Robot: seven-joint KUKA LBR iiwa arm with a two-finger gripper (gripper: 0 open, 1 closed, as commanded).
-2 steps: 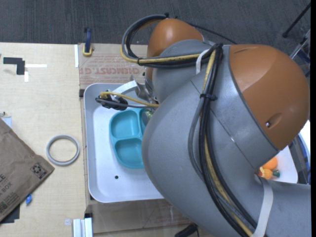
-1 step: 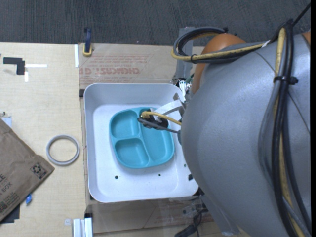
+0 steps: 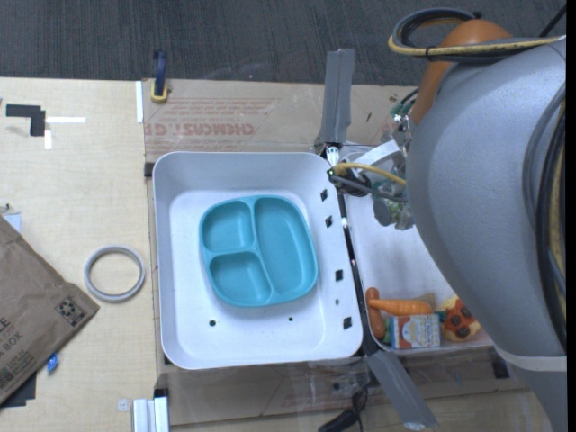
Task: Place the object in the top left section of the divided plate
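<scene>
Arm: my grey arm (image 3: pixel 490 196), with its orange band (image 3: pixel 463 48) up top, was nearest the camera and covered most of the right bin.
Jaws: my gripper (image 3: pixel 389 207) sat low over the right bin's (image 3: pixel 405 268) upper left, by the wall shared with the left bin; I could not tell whether my jaws were open or closed, or whether they held anything.
Task's thing: the toy carrot (image 3: pixel 400 306) lay in the right bin near its front edge, long axis across the view, orange tip pointing left toward the left bin.
Right bin, other contents: a small carton (image 3: pixel 416 331) lay just in front of the carrot, touching it; a red and yellow toy (image 3: pixel 459 320) lay just to their right.
Left bin: the white left bin (image 3: pixel 180 331) held the teal divided plate (image 3: pixel 259 252), slightly tilted, three sections, nothing in them.
Bench: a grey tape ring (image 3: pixel 114 272) and a cardboard box (image 3: pixel 31 318) lay left of the bins.
</scene>
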